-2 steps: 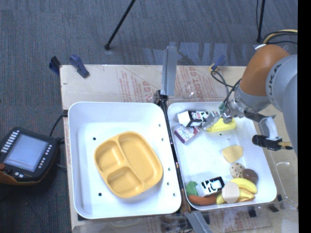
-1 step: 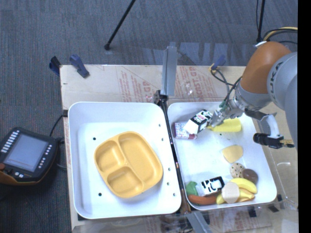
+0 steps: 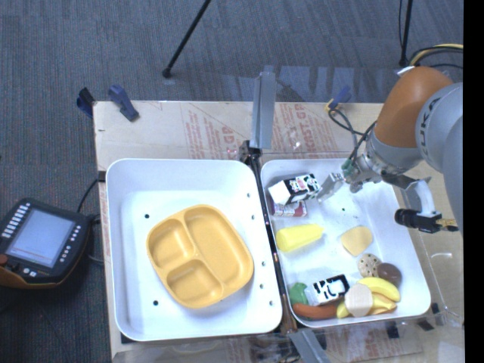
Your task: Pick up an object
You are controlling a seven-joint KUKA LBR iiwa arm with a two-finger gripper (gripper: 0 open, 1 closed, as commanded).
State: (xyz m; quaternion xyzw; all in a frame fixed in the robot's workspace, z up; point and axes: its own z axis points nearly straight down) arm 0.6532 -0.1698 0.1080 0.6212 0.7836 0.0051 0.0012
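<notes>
My hand, fingers spread and holding nothing, hovers in the right bin just beside the small black-and-white carton at its upper left, likely light, stiff, best pinched across its narrow sides

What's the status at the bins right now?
Claw over right bin, nothing visibly held. Black-and-white carton just beside it. Yellow tray in left bin.

Grey ribbed carpet covers the floor around a bench topped with printed cardboard. Black tripod legs stand beyond the bench's far edge.
</notes>
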